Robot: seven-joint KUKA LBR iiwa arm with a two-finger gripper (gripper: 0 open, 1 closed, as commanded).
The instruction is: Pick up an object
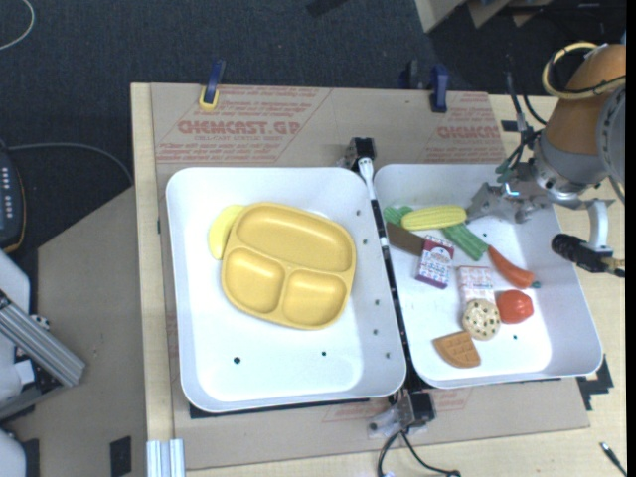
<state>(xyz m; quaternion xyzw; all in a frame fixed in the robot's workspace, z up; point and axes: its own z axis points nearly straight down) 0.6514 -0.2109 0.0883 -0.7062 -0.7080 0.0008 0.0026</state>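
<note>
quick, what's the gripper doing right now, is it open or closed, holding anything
Gripper: cannot be told whether open or closed. It hangs over the far right part of the right bin, near the corn, with nothing visibly held.

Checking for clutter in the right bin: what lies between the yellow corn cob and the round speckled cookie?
In the camera view, between the yellow corn cob and the round speckled cookie lie a small purple-and-white carton and a pink-and-white packet.
</note>
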